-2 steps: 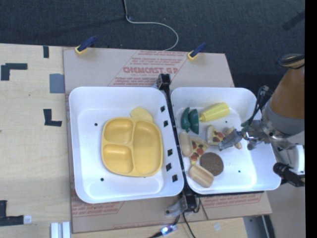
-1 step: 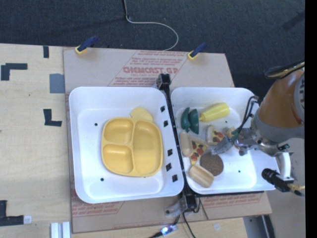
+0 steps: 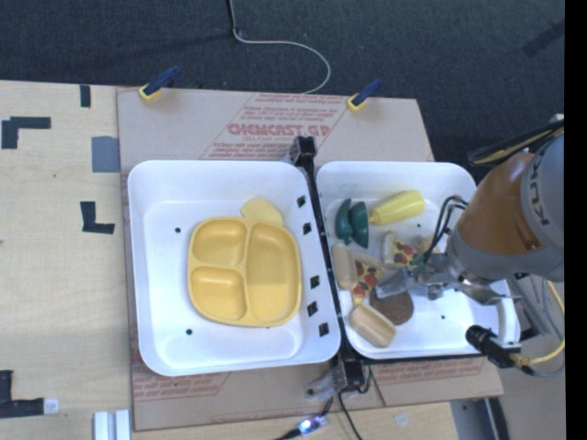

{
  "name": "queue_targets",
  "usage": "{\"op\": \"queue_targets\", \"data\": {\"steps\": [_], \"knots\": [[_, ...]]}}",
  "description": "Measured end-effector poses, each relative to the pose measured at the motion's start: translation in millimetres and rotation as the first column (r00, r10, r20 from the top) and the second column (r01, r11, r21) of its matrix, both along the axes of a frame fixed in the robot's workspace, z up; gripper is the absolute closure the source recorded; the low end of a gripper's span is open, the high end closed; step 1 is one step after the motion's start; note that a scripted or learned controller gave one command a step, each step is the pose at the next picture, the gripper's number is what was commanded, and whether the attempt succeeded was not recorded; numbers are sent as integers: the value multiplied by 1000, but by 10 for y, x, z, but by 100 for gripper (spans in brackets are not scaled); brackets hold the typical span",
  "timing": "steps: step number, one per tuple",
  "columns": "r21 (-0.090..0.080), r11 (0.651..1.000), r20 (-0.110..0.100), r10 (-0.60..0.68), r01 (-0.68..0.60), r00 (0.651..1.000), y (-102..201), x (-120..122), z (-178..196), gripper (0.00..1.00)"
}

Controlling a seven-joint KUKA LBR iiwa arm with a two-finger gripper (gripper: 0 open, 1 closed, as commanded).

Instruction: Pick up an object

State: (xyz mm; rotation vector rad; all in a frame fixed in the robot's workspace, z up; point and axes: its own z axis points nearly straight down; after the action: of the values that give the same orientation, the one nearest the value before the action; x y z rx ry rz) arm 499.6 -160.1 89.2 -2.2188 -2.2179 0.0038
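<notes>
The arm point(image 3: 514, 223) reaches in over the right bin point(image 3: 459, 177), its orange band above the bin's right side. The gripper point(image 3: 413, 278) is down among the objects in the middle of that bin, near a brown disc point(image 3: 396, 307) and a multicoloured item point(image 3: 369, 278); whether it touches either cannot be told. Its state, spread or pressed together, cannot be told from this angle, and nothing is visibly held. The right bin also contains a yellow corn-shaped toy point(image 3: 396, 207) near the far wall, a dark green piece point(image 3: 351, 221) beside it toward the divider, and a tan bun-shaped piece point(image 3: 372, 325) at the near wall. The left bin point(image 3: 151, 246) holds a yellow divided plate point(image 3: 246, 271), lying flat, with a pale yellow piece point(image 3: 263, 212) touching its far edge.
</notes>
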Motion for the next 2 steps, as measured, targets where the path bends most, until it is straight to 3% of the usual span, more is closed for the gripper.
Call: {"op": "queue_targets", "data": {"steps": [1,2], "knots": [[2,1000,3,2,-2,1000,8,12,136,100],[-2,1000,5,2,-2,1000,28,13,551,100]]}}
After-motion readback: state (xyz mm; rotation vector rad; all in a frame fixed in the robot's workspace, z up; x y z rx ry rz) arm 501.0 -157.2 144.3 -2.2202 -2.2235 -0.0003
